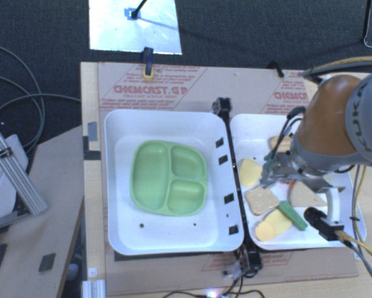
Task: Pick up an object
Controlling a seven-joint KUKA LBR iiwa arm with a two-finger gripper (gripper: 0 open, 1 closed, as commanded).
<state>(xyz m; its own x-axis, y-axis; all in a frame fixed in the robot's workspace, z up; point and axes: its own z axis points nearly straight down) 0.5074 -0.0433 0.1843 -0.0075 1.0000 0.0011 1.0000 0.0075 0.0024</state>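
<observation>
Hovering gripper [269, 177] just above toast slice [261, 199]

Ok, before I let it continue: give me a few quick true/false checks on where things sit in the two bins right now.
1. The green plate lies in the left bin. True.
2. The green plate has a single undivided well. False: it is split into three compartments.
3. The arm hangs over the right bin. True.
4. The toy food pieces are spread across both bins. False: the toast slice, the yellow piece and the green pod all lie in the right bin.
5. The green pod sits on the green plate. False: it lies against a yellow piece near the right bin's front edge.
</observation>
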